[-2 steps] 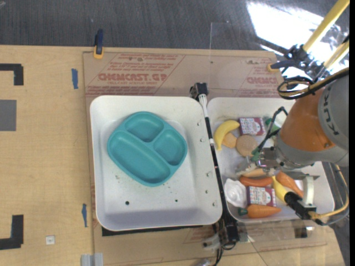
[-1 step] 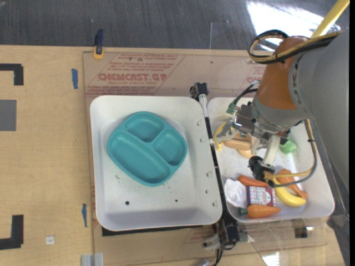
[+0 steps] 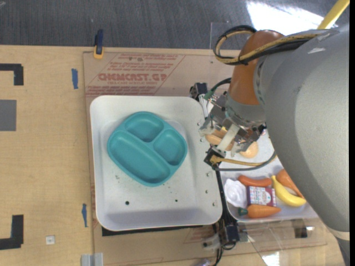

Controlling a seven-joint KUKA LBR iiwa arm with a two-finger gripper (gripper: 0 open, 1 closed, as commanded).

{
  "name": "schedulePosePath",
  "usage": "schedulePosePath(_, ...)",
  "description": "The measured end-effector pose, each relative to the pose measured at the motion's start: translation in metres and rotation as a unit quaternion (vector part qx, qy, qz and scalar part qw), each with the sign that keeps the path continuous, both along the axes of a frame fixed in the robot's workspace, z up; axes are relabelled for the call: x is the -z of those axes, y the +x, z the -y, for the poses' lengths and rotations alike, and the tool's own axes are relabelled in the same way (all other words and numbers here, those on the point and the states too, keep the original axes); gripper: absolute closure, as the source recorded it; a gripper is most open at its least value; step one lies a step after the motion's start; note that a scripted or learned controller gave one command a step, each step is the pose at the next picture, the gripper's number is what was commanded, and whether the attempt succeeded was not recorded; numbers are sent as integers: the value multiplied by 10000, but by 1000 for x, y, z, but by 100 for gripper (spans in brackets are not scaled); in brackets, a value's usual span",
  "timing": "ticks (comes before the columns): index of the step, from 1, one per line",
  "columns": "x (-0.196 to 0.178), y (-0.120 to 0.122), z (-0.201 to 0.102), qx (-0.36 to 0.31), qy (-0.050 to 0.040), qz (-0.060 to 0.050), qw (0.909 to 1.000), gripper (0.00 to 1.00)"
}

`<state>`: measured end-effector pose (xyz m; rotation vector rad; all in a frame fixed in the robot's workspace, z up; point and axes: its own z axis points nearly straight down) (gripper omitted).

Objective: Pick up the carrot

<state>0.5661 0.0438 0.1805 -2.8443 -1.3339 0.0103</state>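
The approach is in hand: the tool [image 3: 228,141], its opening impossible to tell, hangs over the right bin, needing to descend nearer onto the stubby orange carrot [image 3: 263,210].

Beyond the bench's far edge lies dark grey floor [image 3: 111,7], perhaps carpet, with a bright patch of light [image 3: 277,4] falling up past the jaws.
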Motion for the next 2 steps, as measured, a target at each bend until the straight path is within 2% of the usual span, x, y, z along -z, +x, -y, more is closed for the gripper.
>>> schedulePosePath(1, -6, -48, 71, -1529, 21, -40, 9882, 100)
schedulePosePath(2, 0, -15, 10, 41, 6, -2, 10000, 100)
